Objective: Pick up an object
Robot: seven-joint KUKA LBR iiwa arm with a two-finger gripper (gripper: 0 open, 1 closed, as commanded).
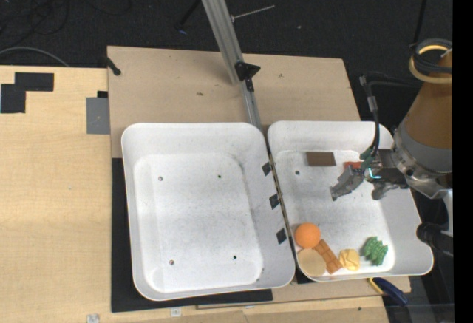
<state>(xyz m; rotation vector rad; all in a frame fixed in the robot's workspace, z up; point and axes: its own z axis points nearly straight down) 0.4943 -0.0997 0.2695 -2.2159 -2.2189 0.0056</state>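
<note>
My gripper [362, 189] hangs over the middle of the right bin [403, 264], with its fingers [342, 186] spread open and nothing between them. A brown flat block [320, 159] lies just up and left of it. Along the bin's near edge lie an orange ball [307, 234], a beige disc [311, 263], a brown stick [329, 256], a yellow lump [349, 260] and a green leafy piece [375, 250]. All of these lie well apart from the gripper.
The left bin [194, 207] sits beside the right one, joined by black clips [274, 200]. A slanted metal rail [222, 26] rises behind the bins. The arm's orange-banded body [432, 118] stands over the right bin's far right edge.
</note>
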